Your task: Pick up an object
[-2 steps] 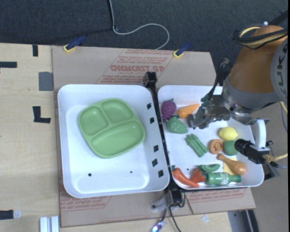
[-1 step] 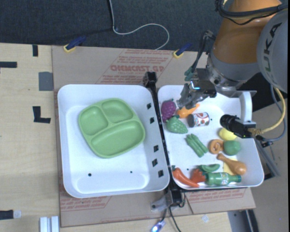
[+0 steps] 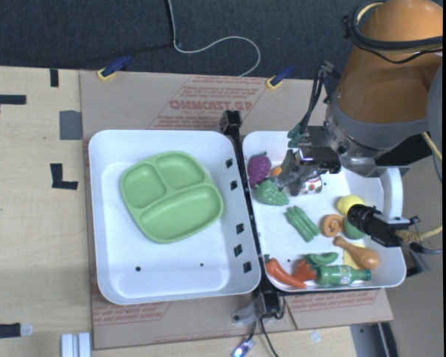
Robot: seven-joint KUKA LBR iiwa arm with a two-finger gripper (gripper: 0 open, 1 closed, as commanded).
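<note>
Right now the grey arm with its orange band hangs over the right white bin (image 3: 392, 277), its two-finger gripper (image 3: 296, 175) low among the toys, just above a green leafy plastic vegetable (image 3: 270, 194) and beside a purple plastic grape bunch (image 3: 259, 168); how its fingers stand I cannot tell. A green plastic bean pod (image 3: 302, 223) lies nearby, and a green divided plate (image 3: 172, 196) rests in the left white bin (image 3: 108, 259)

Two white bins (image 3: 104, 199); one green divided plate (image 3: 171, 195); roughly ten toy foods (image 3: 301, 223) in right bin.
</note>
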